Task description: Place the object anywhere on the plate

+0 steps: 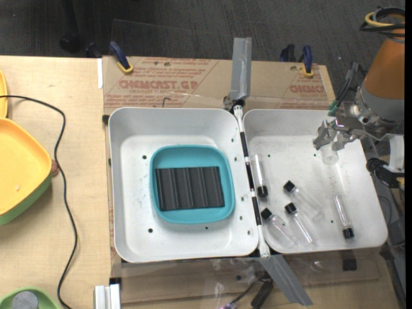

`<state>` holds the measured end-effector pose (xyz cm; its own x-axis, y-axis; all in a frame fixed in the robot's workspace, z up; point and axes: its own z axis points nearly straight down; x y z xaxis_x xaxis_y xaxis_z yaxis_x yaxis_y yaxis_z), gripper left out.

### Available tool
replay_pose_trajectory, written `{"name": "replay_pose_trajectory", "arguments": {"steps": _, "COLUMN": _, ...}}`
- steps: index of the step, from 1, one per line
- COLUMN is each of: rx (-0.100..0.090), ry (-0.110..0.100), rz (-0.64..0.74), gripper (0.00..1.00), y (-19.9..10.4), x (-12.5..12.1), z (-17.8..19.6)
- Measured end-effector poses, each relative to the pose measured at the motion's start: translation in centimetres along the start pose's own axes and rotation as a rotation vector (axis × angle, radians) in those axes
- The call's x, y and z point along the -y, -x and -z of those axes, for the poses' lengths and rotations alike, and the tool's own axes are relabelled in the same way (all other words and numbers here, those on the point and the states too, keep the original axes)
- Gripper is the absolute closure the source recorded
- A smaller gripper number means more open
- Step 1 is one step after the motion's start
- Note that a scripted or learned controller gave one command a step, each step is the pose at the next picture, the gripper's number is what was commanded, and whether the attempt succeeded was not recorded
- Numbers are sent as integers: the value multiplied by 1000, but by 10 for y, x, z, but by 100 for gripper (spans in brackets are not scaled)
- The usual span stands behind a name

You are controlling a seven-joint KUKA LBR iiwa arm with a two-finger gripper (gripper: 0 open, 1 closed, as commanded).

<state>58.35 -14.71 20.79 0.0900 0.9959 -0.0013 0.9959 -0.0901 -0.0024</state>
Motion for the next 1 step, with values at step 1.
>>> {"name": "replay_pose_trajectory", "arguments": {"steps": 1, "rx": 0, "ry": 0, "rz": 0, "gripper": 0, "y": 0, "x": 0, "z": 0}}
